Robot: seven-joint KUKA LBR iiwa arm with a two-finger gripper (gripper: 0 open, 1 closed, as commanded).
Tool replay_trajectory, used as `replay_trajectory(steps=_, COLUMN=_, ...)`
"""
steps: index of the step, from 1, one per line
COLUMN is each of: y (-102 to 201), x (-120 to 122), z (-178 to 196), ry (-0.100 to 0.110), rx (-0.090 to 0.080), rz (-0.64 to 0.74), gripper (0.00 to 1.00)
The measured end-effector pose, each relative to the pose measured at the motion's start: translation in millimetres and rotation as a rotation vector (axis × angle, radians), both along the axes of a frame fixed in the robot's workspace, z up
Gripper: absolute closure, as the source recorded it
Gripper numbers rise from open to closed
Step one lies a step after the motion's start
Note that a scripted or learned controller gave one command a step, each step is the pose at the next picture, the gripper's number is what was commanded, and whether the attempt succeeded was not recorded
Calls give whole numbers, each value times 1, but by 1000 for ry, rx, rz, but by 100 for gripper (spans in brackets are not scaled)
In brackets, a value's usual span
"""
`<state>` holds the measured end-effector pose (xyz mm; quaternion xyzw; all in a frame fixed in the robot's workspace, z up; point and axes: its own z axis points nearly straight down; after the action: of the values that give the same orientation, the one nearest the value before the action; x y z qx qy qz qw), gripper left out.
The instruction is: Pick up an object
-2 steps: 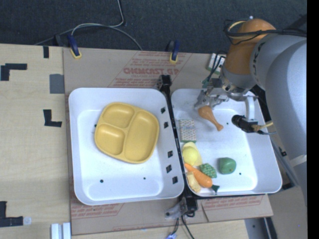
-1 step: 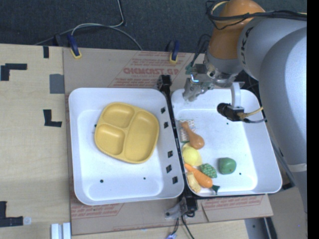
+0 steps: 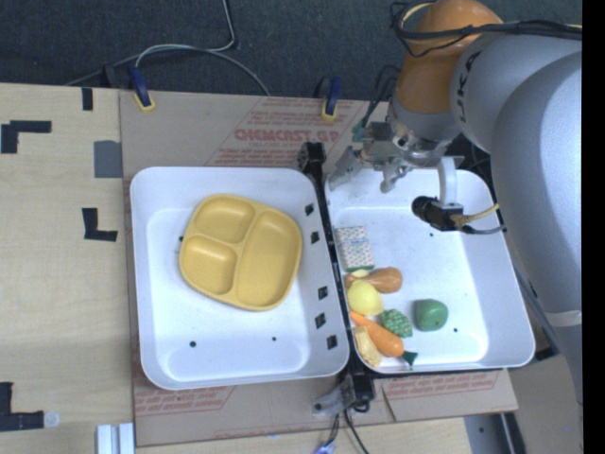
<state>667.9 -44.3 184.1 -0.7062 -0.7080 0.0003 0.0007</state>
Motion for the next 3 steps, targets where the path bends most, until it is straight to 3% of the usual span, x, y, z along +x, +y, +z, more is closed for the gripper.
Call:
replay_trajectory(steps=1, y=-57, x=-41, z=-57, ry=3, rx=-2, rz=-3, gripper=0)
replay_trajectory(steps=2, y=-96, x=-88, z=-92, ry=-16, rx=2, rz=0, gripper=0)
replay_trajectory(steps=3, y=-51, x=-144, z=-98, ry=-7, rx=-1, rz=-1, gripper=0)
